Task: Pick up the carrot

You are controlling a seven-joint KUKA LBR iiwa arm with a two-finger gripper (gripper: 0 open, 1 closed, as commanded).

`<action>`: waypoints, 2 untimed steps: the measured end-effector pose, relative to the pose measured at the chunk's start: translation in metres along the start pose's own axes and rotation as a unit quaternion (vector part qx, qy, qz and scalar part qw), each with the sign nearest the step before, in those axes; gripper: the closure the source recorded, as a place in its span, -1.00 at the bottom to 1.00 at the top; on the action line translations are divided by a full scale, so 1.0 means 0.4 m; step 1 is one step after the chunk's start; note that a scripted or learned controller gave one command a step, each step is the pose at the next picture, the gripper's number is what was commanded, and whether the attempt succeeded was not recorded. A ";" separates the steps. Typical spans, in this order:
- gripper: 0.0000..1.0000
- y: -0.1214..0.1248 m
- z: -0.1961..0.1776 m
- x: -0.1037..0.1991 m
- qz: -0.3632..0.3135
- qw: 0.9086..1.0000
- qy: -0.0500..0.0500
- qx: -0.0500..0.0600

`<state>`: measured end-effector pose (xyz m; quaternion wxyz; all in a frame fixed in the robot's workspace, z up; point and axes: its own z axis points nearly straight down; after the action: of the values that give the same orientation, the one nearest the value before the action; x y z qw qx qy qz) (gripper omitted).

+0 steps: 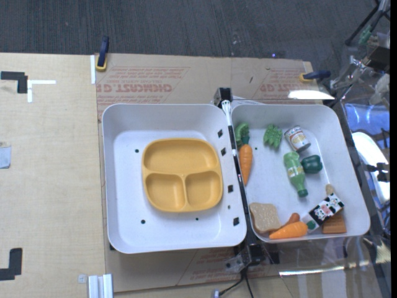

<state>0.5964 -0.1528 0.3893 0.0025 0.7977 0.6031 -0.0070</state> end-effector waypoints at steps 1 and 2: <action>1.00 0.004 -0.018 0.001 -0.002 1.000 -0.002 0.001; -1.00 0.004 -0.018 0.001 -0.002 1.000 -0.002 0.001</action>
<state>0.5982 -0.1529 0.3964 0.0032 0.7964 0.6047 -0.0094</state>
